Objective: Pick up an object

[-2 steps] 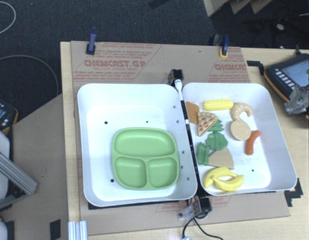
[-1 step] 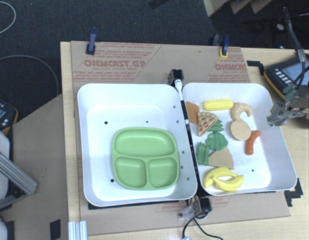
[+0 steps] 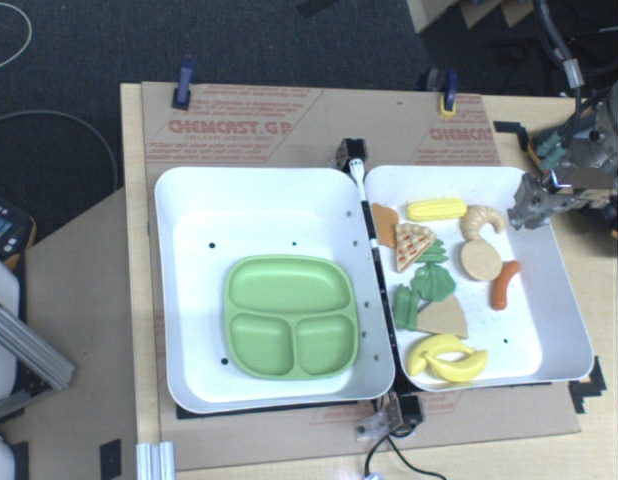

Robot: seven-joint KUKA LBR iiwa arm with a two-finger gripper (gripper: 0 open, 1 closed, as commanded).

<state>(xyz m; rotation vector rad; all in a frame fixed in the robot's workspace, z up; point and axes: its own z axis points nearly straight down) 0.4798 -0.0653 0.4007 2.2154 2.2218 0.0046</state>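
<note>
Two white bins are seen side by side on the bench. The left bin (image 3: pixel 189 268) holds a green divided plate (image 3: pixel 289 316). The right bin (image 3: pixel 559 308) holds the candidate objects: a corn cob (image 3: pixel 435 209), a pizza slice (image 3: pixel 411 244), a croissant (image 3: pixel 480 221), a round biscuit (image 3: pixel 480 260), a sausage (image 3: pixel 504 284), a broccoli piece (image 3: pixel 432 282) and a banana (image 3: pixel 447 358), lying close together in the bin's middle, several of them touching.

The gripper (image 3: pixel 534 211) is positioned at the upper right rim of the right bin, just beside the croissant and above the bin floor. Nothing is seen between its fingers; whether they are parted or closed cannot be told, since the view there is cluttered and dark.

The approach step is judged to be in hand; no object has yet been grasped. For the next move, one target is to be chosen, probably the croissant as the nearest. The gripper is then to be brought over it and lowered, care being taken to avoid the bin wall and the neighbouring biscuit.
</note>
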